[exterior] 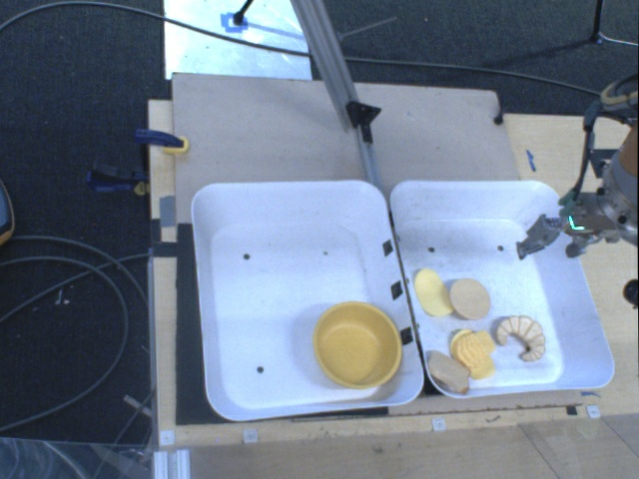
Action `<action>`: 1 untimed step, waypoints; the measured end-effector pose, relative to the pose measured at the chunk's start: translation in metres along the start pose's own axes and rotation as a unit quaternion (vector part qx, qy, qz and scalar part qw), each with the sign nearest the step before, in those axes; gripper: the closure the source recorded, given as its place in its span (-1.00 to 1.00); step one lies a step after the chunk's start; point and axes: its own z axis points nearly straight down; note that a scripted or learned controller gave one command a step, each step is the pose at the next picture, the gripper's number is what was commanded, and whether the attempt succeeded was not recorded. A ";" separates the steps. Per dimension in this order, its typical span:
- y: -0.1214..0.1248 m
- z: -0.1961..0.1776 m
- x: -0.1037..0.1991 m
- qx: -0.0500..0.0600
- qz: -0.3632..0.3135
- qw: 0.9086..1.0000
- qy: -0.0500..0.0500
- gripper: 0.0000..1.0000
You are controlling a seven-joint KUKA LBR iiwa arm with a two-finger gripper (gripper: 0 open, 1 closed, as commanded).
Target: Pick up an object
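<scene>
1. The hand (555, 238) hung at the right edge of the right bin (469, 208), above its upper right part. Nothing lay between its tips, and I could not tell how they were set.
2. No object had been lifted. All the candidates rested on the floor of the right bin: a pale yellow disc (431, 292) touching a tan round piece (469, 298), a croissant-shaped piece (522, 336) near the right wall, and a yellow waffle-like piece (475, 352) against a tan lump (448, 372) at the front edge.
3. A yellow bowl (357, 343) sat in the front right part of the left bin (290, 218), well apart from the hand.
4. By my judgement the pick stood at its start: the hand had yet to move over an object, descend, close and raise it. The croissant-shaped piece lay nearest.
</scene>
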 end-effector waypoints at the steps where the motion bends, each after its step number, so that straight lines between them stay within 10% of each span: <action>1: 0.000 -0.001 0.000 -0.001 0.000 1.000 0.000 -1.00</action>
